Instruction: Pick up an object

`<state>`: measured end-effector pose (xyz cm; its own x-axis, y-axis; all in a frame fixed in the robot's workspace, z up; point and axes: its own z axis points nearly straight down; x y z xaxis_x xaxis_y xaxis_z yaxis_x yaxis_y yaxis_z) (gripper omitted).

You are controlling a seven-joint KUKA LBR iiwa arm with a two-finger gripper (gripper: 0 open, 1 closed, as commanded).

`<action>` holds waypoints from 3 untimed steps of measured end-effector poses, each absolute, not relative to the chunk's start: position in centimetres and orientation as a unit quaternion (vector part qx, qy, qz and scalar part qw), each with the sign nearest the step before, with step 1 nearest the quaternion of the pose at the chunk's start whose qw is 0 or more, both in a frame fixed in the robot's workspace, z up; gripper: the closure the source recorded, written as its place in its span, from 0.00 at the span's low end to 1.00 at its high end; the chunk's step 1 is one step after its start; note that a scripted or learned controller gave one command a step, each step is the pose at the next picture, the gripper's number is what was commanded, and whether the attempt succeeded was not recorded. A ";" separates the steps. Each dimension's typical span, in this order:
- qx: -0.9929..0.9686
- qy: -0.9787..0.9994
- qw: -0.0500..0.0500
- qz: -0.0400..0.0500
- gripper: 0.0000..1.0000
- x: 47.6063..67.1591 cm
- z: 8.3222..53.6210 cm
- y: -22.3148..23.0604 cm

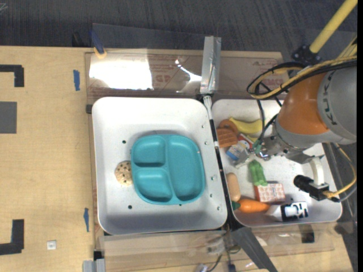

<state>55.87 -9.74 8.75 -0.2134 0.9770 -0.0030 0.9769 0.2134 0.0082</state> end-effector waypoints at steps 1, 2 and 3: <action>0.586 0.810 0.003 0.002 0.00 51.5 8.8 -9.8; 0.587 0.810 0.006 0.004 1.00 51.7 9.9 -9.8; 0.646 0.764 0.001 0.002 1.00 48.1 18.6 -5.0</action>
